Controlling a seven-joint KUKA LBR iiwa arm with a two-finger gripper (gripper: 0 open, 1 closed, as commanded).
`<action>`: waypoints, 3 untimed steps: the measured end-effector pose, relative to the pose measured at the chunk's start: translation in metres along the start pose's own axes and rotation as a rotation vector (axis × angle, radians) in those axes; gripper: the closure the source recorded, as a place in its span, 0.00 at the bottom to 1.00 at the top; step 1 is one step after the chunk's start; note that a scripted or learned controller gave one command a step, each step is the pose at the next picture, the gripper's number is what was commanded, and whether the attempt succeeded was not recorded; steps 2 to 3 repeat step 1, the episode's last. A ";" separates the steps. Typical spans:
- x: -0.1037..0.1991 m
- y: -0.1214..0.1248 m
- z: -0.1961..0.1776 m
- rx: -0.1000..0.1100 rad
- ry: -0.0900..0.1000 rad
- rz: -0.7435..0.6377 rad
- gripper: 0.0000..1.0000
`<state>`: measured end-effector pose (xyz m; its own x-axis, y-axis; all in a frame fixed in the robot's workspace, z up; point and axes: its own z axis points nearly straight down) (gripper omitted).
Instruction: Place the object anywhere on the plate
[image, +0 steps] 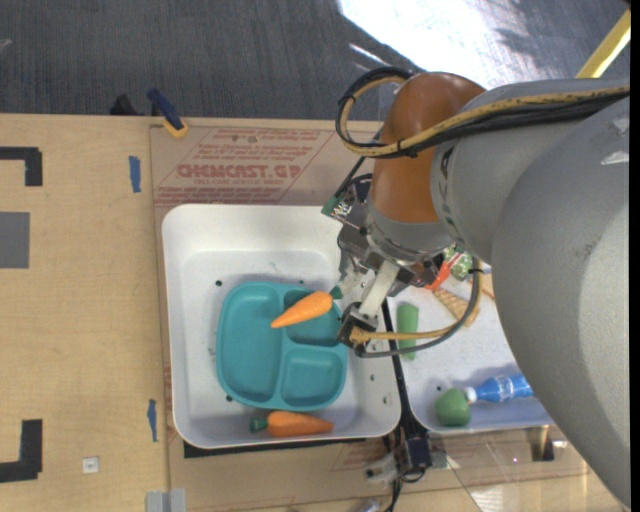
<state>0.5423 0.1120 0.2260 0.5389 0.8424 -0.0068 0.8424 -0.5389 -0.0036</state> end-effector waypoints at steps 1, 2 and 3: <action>0.000 0.000 0.000 0.001 -0.001 0.000 0.00; 0.000 0.000 0.000 0.001 -0.001 0.000 0.00; 0.000 0.000 0.000 0.001 -0.001 0.000 0.00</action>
